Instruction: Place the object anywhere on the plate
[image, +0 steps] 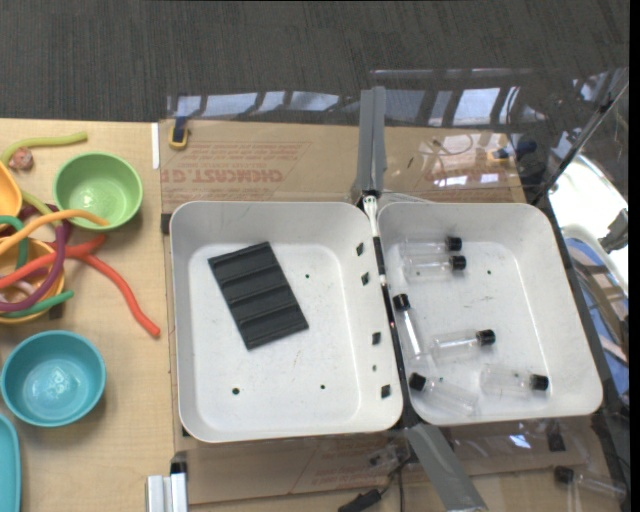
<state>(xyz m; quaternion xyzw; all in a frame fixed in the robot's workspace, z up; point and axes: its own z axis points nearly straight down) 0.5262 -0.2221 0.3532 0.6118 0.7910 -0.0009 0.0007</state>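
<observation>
Nearest, clear plastic vials with black caps (462, 342) scattered in right white bin (560, 300). Farther left, ribbed black rectangular plate (257, 294) lying bare in left white bin (190, 300). Nothing placed yet; all left to do. Pincer state: cannot tell.

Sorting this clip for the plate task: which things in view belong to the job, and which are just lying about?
Job: black ribbed plate in the left bin; clear black-capped vials in the right bin.
Lying about: green bowl, teal bowl, coloured cords beside the bins.
</observation>
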